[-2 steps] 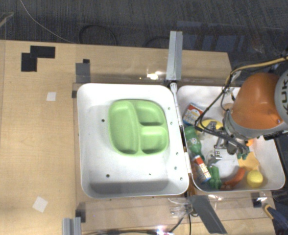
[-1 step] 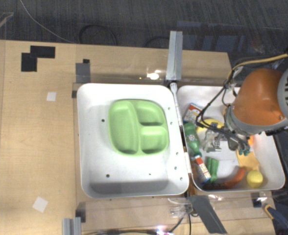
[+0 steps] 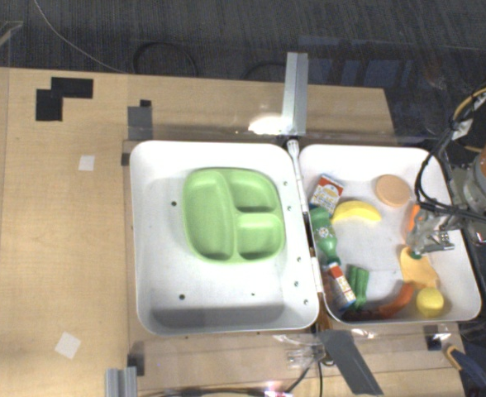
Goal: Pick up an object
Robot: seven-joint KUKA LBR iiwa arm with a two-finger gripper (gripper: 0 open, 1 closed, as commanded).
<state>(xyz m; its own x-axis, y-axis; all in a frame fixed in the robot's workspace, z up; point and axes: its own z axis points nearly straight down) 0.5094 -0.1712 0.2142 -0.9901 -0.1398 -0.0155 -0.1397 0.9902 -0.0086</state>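
End effector [image 3: 425, 242] low in the right white bin [image 3: 473, 304] near its right wall; can't tell its grip state. Flat yellow-orange wedge-shaped piece [image 3: 419, 269] lies just below it toward the bin's front-right corner, beside a yellow lemon-like ball [image 3: 430, 302]

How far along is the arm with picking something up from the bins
Done: the gripper has reached into the right bin, low over the toys by the yellow wedge. In hand: nothing I can see between its fingers. Left: closing on a toy and lifting it. The green tray sits in the left bin.
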